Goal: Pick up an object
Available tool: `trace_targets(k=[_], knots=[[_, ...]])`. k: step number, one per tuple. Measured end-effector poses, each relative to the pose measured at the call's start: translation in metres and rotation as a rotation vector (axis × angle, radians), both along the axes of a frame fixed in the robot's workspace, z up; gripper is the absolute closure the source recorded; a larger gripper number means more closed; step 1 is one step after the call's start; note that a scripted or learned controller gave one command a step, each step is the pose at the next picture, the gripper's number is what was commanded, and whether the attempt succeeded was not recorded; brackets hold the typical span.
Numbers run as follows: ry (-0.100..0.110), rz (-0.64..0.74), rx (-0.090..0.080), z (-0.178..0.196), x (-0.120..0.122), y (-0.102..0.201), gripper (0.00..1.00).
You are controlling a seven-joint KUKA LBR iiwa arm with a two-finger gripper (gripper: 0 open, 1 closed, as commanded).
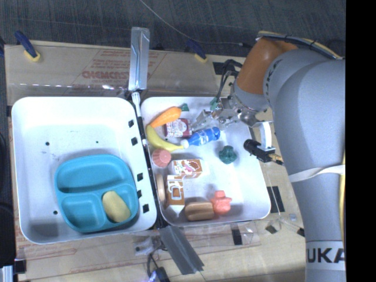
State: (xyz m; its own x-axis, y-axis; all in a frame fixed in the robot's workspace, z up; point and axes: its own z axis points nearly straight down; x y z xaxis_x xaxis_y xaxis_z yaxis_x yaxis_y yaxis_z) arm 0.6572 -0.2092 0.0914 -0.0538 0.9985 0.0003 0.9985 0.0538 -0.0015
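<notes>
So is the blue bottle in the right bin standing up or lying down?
Lying down. The blue bottle rests on its side on the right bin floor, beside the banana.

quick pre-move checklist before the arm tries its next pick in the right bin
1. Gripper is over the right bin: ok.
2. A target lies right under it: ok, the blue bottle sits just below the gripper, beside the carrot and banana.
3. Nothing already held: cannot tell, the fingertips blur into the clutter.
4. Target is free of neighbours: not ok, the bottle touches a red-and-white packet.
5. Easier isolated pick available: ok, the dark green toy lies apart on bare bin floor.
6. Left bin contents out of the way: ok, the blue tray with the potato lies across the divider.
</notes>
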Motion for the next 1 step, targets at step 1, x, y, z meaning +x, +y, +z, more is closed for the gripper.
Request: trace_targets(k=[1], knots=[[-0.008,0.069,-0.003,0.0807,-0.0651,-0.0018,0.00]])
